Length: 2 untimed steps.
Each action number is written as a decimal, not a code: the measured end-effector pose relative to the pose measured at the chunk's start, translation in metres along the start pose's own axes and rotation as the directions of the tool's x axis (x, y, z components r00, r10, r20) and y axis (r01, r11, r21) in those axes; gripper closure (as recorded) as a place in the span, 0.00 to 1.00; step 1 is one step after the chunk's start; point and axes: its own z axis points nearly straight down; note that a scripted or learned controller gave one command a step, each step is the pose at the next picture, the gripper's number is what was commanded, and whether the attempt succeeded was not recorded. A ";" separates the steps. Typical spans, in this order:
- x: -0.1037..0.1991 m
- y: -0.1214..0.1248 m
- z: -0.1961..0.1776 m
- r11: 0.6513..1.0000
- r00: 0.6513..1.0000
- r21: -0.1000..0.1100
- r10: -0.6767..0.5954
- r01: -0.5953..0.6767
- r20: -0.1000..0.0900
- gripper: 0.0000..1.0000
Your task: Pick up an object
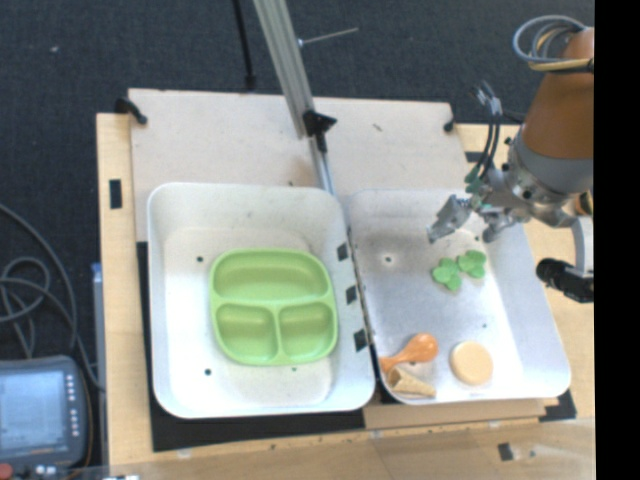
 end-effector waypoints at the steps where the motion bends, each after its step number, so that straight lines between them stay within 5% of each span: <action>1: 0.000 0.000 0.000 1.000 1.000 0.000 0.001 -0.001 0.000 0.00; 2: 0.002 0.004 0.044 1.000 1.000 0.005 0.003 -0.003 0.000 0.00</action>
